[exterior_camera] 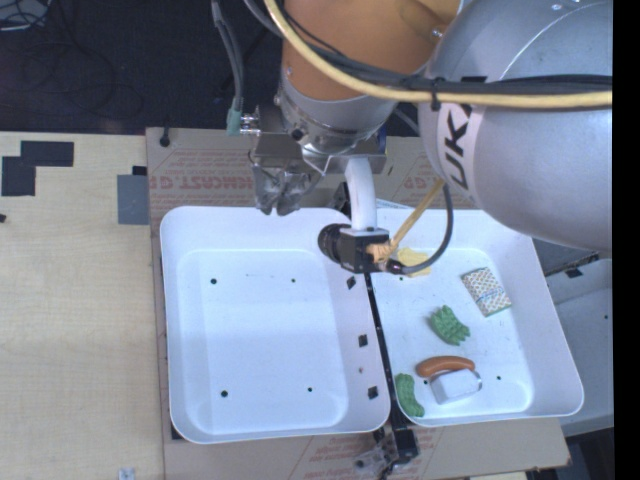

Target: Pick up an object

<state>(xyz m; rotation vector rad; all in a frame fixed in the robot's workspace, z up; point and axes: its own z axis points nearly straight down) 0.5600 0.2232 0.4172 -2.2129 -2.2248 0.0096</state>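
Note:
My gripper (280,203) hangs above the far rim of the left bin (172,298), near its right corner, and I see nothing in it. The objects all lie in the right bin (556,360). A small block with a chequered pattern (486,290) sits toward that bin's right side. Just below it is a bumpy green piece (448,324). An orange sausage-shaped thing (444,365) rests against a pale grey block (457,387). A second green piece (408,394) lies near the front left corner. A yellow item (416,262) peeks out at the bin's far side, partly hidden.
Brown cardboard (200,173) lies under both bins, on a pale wooden bench (70,318). The big grey arm (530,118) overhangs the far right of the right bin. A dark divider strip (378,348) runs between the two bins.

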